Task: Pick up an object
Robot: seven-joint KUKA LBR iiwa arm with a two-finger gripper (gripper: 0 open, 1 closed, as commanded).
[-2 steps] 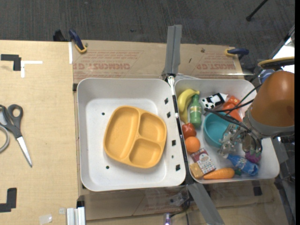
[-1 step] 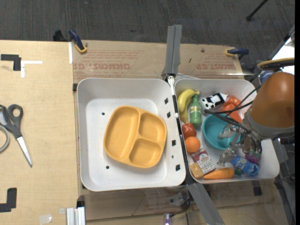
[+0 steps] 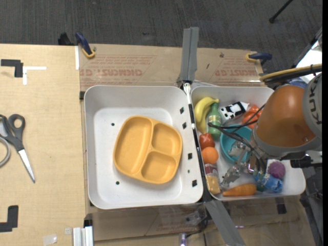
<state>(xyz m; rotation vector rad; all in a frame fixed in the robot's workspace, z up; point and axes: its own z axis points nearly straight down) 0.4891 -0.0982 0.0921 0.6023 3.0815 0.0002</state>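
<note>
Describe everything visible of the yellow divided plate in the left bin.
The yellow three-compartment plastic plate lies flat, right way up, near the middle of the left white bin. It has rounded corners, a raised rim and ridges splitting it into one long section on its left and two smaller sections on its right. It looks smooth and matte. It sits turned slightly askew.

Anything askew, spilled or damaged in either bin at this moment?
Nothing stands out. The yellow divided plate lies flat, turned a little askew, in the left bin. The toy food sits piled inside the right bin, with the gripper down among it.
</note>
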